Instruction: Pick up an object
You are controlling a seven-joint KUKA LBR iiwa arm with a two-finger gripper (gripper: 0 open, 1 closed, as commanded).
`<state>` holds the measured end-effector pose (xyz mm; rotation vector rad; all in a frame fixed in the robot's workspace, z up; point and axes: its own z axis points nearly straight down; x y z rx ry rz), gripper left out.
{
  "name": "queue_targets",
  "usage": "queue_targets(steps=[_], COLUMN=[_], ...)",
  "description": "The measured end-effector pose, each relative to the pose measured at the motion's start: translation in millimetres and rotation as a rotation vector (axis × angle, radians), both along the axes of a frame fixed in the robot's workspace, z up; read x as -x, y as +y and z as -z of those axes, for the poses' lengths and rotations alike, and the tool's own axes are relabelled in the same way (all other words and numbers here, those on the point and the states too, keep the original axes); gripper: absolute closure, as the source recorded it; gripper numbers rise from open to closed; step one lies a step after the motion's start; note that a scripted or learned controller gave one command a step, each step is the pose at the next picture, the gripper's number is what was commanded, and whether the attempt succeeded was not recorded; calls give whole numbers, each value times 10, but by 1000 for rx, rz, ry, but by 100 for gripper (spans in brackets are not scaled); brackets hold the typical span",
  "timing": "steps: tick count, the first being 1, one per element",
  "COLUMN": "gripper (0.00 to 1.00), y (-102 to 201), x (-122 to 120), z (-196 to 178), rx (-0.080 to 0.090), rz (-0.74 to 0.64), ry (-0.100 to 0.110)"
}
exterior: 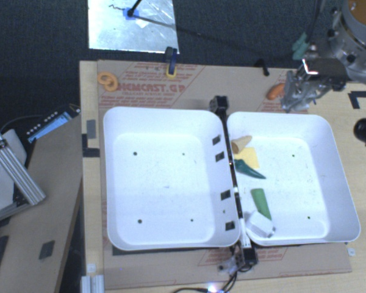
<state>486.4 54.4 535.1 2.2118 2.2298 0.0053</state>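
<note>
The right bin [329, 163] holds several small objects along its left side: a tan cone [241, 143], a yellow piece [249, 158], a dark teal piece [251, 171], a green piece [261, 202] and a white object [260, 225] in the near corner. My gripper [296, 95] hangs above the bench just beyond the right bin's far rim, away from all of these. A small orange object [276, 91] shows right beside the gripper on its left; whether it is held or lies on the bench I cannot tell.
The left bin [165, 176] adjoins the right one, joined by black clips [219, 140] along the shared rim. On the far bench are an orange ring [107, 80], a yellow and blue clamp [171, 63] and a shiny metal sheet [134, 17].
</note>
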Motion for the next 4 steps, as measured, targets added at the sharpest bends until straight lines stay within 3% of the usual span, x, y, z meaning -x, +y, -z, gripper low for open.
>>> queue_targets(steps=[4], gripper=[100], y=[1566], x=[3], z=[2], rx=[0], rz=[1], ry=[1])
